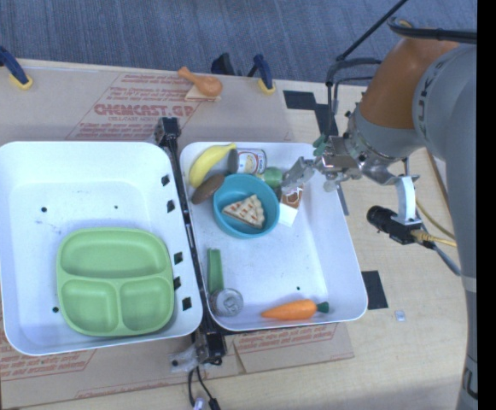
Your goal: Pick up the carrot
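Arm (440, 84): bulky rounded grey shell, smooth matte finish, with a wide orange band (397, 79) toward its 9 o'clock end. Below the band a darker grey wrist collar (384, 135). Gripper (303, 173) at the 9 o'clock tip: bare metal, angular, small plates and brackets, greenish spot on the mount. Thin black cables (350, 58) loop over the wrist at 12 o'clock. A white bracket carries a black cylindrical module (390, 222) at 6 o'clock, with a yellowish cable (440, 242) trailing toward 3 o'clock.
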Tool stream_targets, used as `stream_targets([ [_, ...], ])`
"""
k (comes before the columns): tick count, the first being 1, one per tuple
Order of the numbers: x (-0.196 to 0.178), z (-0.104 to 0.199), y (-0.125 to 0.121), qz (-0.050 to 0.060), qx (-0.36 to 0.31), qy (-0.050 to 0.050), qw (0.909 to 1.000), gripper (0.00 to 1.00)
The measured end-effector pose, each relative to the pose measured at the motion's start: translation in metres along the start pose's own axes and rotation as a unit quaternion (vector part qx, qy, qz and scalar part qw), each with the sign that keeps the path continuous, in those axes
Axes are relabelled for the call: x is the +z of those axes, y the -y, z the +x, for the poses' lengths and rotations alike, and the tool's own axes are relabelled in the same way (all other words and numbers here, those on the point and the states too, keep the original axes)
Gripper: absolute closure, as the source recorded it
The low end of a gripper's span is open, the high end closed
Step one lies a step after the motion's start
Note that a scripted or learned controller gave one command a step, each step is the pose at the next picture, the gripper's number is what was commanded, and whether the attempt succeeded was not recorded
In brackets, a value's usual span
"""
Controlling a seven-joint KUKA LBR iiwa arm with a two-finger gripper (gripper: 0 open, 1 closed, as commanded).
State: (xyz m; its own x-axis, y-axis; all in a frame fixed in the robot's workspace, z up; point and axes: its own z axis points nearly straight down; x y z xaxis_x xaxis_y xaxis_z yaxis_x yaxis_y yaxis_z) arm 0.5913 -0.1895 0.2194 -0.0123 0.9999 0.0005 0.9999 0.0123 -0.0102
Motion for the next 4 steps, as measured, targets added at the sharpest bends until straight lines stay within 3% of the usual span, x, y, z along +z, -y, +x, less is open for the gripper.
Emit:
stream_targets([
  [1,0.112,0.012,0.059,0.006,-0.024,-0.002,0.9997,0.00],
  [2,0.129,-0.021,0.110,0.001,-0.028,0.000,0.9996,0.00],
  [3,0.120,-0.019,0.108,0.003,-0.036,-0.001,0.9994,1.00],
  [4,0.077,-0.010,0.114,-0.002,0.072,0.000,0.9974,1.00],
])
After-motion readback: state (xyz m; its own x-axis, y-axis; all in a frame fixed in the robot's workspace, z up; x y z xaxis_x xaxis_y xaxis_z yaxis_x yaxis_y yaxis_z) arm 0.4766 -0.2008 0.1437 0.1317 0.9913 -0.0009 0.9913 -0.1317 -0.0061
